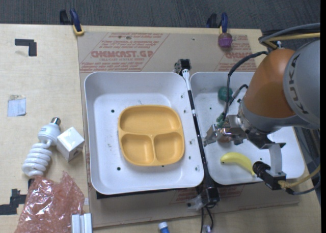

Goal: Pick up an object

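Right of centre: grey two-finger gripper (213,136) low in right white bin (204,82) (jaw state unclear).
Lower right: yellow plastic banana (237,161).
Left bin: yellow divided plastic plate (151,135).

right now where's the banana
The banana lies in the right bin, near its front edge, just below the gripper and right of the divider between the bins.

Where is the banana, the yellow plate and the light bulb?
banana (237,161): camera view, middle of its curved body.
yellow plate (151,135): camera view, the divider between its compartments.
light bulb (38,155): camera view, its white spiral.
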Controlling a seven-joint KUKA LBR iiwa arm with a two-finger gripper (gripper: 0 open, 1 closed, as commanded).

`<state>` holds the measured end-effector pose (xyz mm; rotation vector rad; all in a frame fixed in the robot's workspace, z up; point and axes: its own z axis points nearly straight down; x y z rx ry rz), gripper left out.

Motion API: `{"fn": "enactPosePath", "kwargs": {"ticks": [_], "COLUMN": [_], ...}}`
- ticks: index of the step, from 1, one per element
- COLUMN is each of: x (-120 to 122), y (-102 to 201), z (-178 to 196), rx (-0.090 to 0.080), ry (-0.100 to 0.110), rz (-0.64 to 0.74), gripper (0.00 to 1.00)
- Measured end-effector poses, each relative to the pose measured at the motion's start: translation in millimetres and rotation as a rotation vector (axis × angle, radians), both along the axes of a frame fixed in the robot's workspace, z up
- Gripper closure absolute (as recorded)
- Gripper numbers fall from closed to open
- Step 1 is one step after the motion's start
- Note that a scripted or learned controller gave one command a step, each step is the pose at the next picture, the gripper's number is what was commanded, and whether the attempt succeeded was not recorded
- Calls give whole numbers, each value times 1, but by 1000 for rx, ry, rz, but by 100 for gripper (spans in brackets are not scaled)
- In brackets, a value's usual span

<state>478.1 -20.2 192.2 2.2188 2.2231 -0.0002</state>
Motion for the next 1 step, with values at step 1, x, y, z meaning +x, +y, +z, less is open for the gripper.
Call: {"fn": "enactPosePath", "kwargs": {"ticks": [1], "x": [0], "y": [0], "z": [0], "rx": [0], "ry": [0], "rz": [0], "gripper": [0]}}
